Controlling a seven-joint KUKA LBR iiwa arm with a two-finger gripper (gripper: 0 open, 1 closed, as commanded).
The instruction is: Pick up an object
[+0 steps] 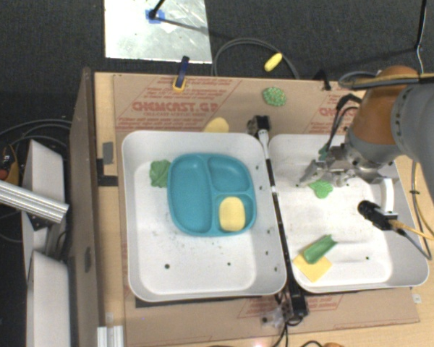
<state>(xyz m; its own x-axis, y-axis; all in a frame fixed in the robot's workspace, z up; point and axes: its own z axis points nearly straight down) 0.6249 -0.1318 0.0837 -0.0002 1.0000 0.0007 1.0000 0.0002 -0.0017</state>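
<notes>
Gripper point(324, 173), right bin point(401, 270): jaws apparently spread above small green piece point(321, 189); centre over it, lower straight, then pinch.

A single fixed camera looks down on the surface point(202, 96) from above, at a slant rather than straight overhead, so the far edge sits toward the top of the frame and the near edge toward the bottom. It stands far enough back to take in both the left bin point(141, 194) and the right bin point(405, 262) whole, plus dark floor point(43, 35) beyond. The arm point(412, 118) enters from the right side.
</notes>
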